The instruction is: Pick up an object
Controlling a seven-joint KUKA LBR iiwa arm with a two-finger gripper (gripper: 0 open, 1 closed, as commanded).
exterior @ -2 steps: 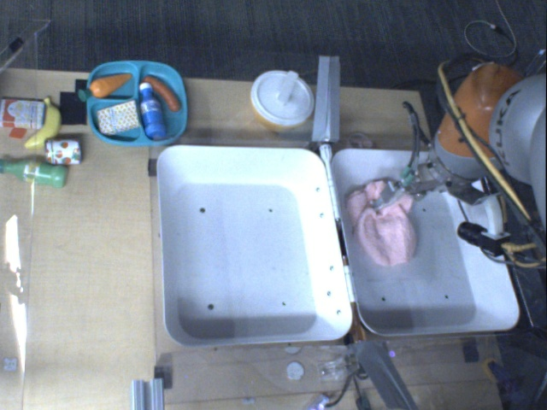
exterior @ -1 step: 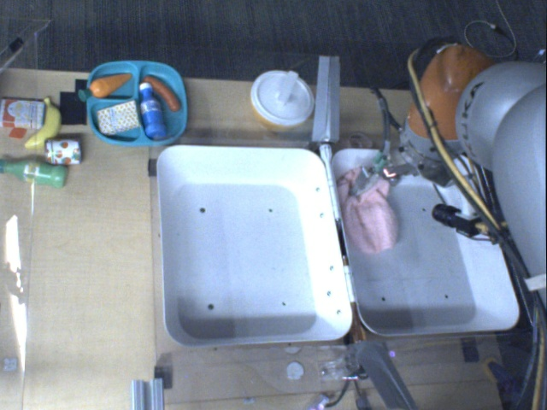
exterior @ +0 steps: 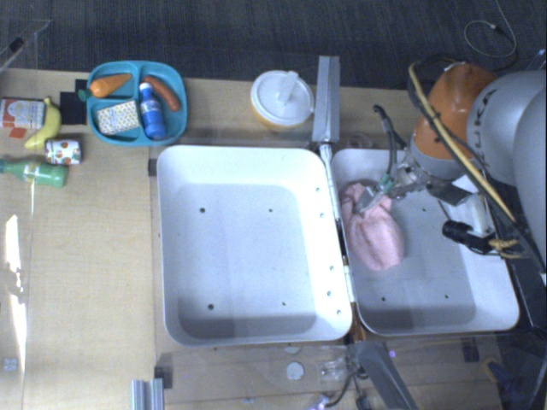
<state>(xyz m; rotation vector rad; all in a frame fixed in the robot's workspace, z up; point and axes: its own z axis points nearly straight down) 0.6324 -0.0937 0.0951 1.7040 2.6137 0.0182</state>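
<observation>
The grey arm's two-finger gripper (exterior: 376, 196) was down in the right shallow white plastic bin (exterior: 444, 310), its tips against the upper end of a soft pink cloth bundle (exterior: 373, 229) that lay directly beneath and just below them, hard by the wall shared with the left white bin (exterior: 248, 314). Whether the tips were spread or pinched on the fabric could not be told. The low, slanted reach probably served to catch a fold near that wall
</observation>
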